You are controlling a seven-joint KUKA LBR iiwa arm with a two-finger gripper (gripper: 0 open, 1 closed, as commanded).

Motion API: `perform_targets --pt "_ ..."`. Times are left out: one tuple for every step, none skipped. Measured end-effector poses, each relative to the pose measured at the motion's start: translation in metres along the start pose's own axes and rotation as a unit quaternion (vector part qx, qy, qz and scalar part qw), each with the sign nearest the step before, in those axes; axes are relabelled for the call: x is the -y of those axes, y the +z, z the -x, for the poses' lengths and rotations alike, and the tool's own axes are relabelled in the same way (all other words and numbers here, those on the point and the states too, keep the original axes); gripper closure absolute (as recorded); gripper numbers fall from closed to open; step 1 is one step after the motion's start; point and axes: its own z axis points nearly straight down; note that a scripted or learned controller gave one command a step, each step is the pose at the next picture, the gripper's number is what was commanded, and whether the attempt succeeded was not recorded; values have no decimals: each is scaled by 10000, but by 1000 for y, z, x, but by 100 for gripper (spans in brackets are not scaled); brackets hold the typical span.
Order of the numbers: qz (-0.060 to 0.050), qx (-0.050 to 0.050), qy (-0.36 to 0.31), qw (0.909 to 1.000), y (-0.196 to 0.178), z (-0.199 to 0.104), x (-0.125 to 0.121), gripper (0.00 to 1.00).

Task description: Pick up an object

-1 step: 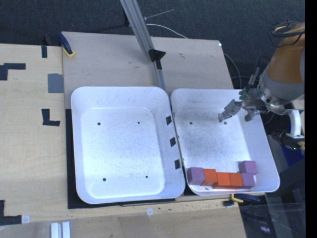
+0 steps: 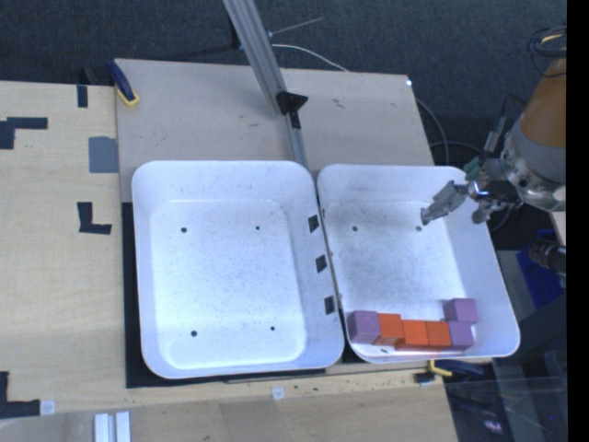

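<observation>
Your gripper [image 2: 457,201] hangs spread, holding nothing, over the right bin [image 2: 405,178]'s far rim; the purple-and-orange blocks [image 2: 414,328] lie well apart along its near wall, row running left-right.

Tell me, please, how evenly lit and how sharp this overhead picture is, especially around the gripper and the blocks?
In the camera view, lighting is soft and even, with no glare on the white bins; shadows are faint. The purple and orange blocks are a little soft-edged but readable. The gripper is slightly blurred, so its fingers are hard to read.
</observation>
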Motion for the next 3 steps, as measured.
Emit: perform_targets --pt "-16 -5 -4 10000 -10 -8 0 0" --pt "-5 5 -6 10000 -25 15 -40 0" --pt "-29 -3 -6 10000 -10 -6 -47 0"
